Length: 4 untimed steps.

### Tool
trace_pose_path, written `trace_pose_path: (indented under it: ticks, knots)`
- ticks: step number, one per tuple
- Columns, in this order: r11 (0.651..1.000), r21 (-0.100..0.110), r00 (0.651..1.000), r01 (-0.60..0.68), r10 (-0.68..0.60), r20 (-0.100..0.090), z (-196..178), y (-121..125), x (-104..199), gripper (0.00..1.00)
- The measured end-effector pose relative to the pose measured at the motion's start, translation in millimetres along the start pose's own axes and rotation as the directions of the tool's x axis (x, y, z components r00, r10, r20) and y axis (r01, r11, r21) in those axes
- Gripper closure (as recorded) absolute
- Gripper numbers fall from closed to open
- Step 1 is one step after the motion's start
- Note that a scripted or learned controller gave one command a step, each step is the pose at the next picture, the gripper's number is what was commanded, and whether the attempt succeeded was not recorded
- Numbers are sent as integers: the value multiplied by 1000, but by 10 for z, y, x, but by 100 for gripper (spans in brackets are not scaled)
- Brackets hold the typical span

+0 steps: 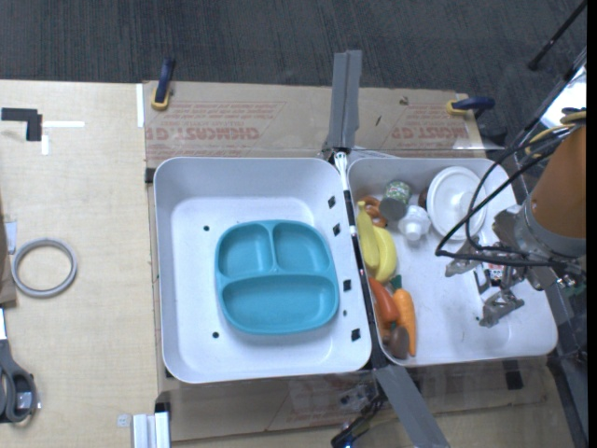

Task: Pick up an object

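So from what we can see, the pick hasn't happened yet. Nothing sits between the fingers of the gripper (494, 308), which hangs over a bare patch at the near right of the right bin (522, 343). We honestly can't tell if it's spread or clenched, too small and cluttered with cables. So the whole grab is still left to do, we'd say.

The bench (75, 194) is pale wood, with dark floor beyond its far edge. The left bin (177, 278) holds a blue divided plate (277, 276). The candidate objects huddle along the right bin's left wall: a banana (378, 248), a carrot (403, 312), plus a white bowl (454, 194) at the far side. Off to the left of the bench there's a tape roll (42, 267).
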<state>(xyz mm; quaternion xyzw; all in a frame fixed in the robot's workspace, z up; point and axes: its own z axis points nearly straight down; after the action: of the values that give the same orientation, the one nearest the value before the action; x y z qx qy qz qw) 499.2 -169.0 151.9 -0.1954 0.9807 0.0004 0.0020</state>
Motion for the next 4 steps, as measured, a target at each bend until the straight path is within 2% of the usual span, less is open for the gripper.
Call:
trace_pose_path:
  ticks: [1,2,3,4]
  knots:
    - [999,-2,999,-39,39,-2,606,422,-99,0]
    - [990,1,990,141,-141,1,-170,-648,-203,0]
    - [984,-1,984,178,-178,-1,601,-444,282,0]
    - [962,0,962,273,-273,0,373,-429,313,0]
